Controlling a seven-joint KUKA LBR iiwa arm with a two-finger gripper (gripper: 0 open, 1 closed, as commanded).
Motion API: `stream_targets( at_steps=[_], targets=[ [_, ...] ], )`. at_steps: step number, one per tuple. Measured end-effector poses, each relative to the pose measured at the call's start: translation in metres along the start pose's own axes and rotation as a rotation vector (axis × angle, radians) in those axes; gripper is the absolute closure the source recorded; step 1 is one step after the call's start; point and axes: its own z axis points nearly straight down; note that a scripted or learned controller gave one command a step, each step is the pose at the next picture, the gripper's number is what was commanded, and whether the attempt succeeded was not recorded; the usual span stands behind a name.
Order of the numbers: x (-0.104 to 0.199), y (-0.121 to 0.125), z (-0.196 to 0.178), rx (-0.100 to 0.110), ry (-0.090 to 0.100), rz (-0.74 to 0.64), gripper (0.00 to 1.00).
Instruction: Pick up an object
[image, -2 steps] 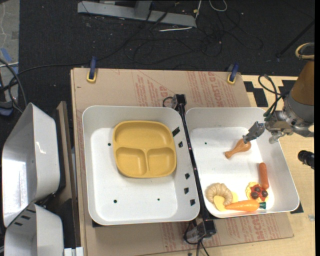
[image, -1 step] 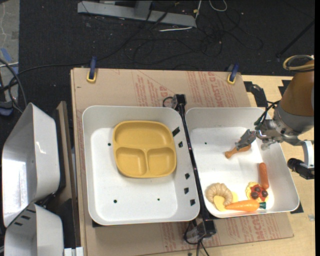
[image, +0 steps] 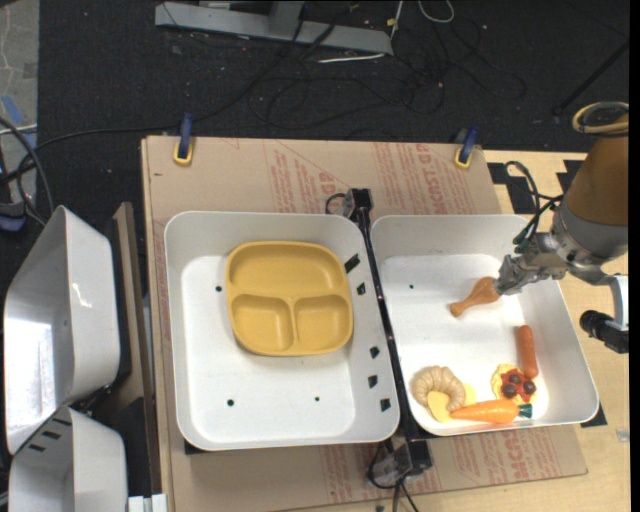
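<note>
In the right bin (image: 420, 240) lie several toy foods. A brown chicken drumstick (image: 474, 297) is near the middle, with its thin end pointing left. A red sausage (image: 526, 350) lies towards the right wall. A croissant (image: 438, 382), an orange carrot (image: 485, 410) and a yellow piece with dark berries (image: 515, 384) cluster at the front. My gripper (image: 512, 274) hangs low at the drumstick's thick right end, touching or nearly touching it. The arm's body hides the gripper's tip.
The left bin (image: 200, 400) holds a yellow divided plate (image: 290, 298). A black divider with cables (image: 372, 300) runs between the bins. The grey and orange arm (image: 600, 190) leans over the right bin's far right corner. Grey housings (image: 55, 330) stand left of the bench.
</note>
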Motion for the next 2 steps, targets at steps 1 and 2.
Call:
stream_targets(
  at_steps=[1,2],
  targets=[
    [0.0055,0.0083,-0.0474,-0.004,0.000,-0.003,1.00],
    [0.0055,0.0090,-0.0509,0.000,0.001,-0.002,1.00]
  ],
)
